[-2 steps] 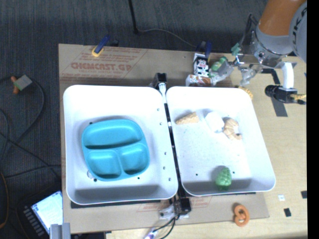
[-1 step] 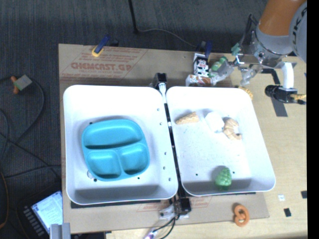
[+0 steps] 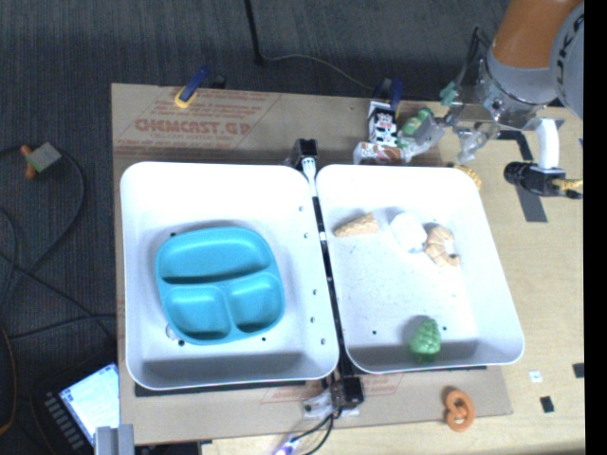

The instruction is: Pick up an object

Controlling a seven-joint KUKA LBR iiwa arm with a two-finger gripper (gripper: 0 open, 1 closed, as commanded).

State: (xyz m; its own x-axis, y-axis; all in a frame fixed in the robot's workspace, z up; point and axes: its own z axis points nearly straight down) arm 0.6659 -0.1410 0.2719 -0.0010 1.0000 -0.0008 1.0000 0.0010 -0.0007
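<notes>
Your gripper (image 3: pixel 471 138) hovers past the right bin's (image 3: pixel 493 282) far rim, finger state impossible to tell.

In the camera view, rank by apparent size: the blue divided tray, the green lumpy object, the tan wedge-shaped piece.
1. Blue divided plastic tray, clearly largest.
2. Green lumpy object.
3. Tan wedge-shaped piece, nearly the same size as the green one, so that order is unsure.

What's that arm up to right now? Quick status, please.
Gripper above right bin's far edge, nothing visibly held. Green toy, tan pieces lying in bin. Nothing blocking them.
</notes>
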